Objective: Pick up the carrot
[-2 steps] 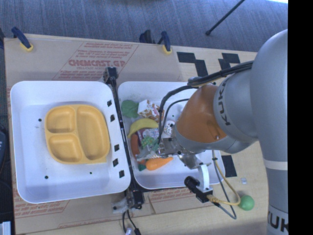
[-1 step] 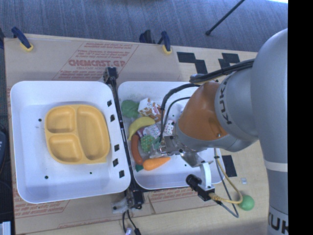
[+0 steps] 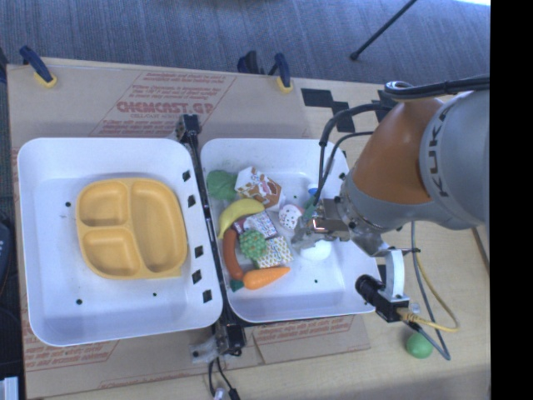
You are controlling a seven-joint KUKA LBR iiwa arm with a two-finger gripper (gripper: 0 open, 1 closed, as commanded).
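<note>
One camera is fixed above the bench and looks down at a slant. It stands far enough to see both white bins: the left bin and the right bin. The arm enters from the right side.

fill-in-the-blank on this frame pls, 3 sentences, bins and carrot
1. The carrot lies in the ____ bin.
2. The yellow divided plate has ____ compartments.
3. The banana is colored ____.

Missing words: right; three; yellow
</note>
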